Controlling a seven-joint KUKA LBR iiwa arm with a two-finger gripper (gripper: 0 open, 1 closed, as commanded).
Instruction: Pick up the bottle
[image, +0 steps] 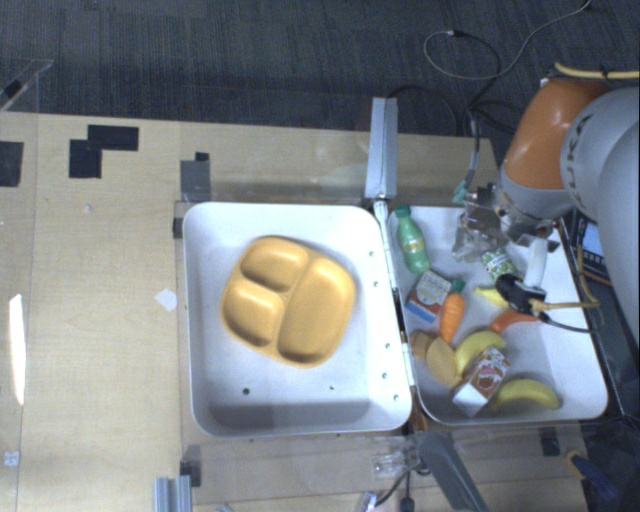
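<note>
Bottle: the green bottle (410, 240) lies on its side in the right bin (590, 385), at the far-left corner, its length running along the wall shared with the left bin (215, 380).
Why there: it looks loosely dropped in with the other goods, not stood up; nothing rests on it.
Gripper: the gripper (484, 232) hangs over the far part of the right bin, to the right of the bottle and apart from it.
Jaws: cannot tell whether open or closed; the metal parts blur together, and nothing can be made out between them.
Neighbours: a small carton (432, 290) and a carrot (452, 318) lie just near-side of the bottle; bananas (500, 370) fill the near part.
Edges: the dividing wall presses close on the bottle's left, so a finger likely has little room there.
Open room: bare white floor lies between bottle and gripper, probably the easiest approach.
Left bin: holds a large yellow moulded piece (290, 300).
</note>
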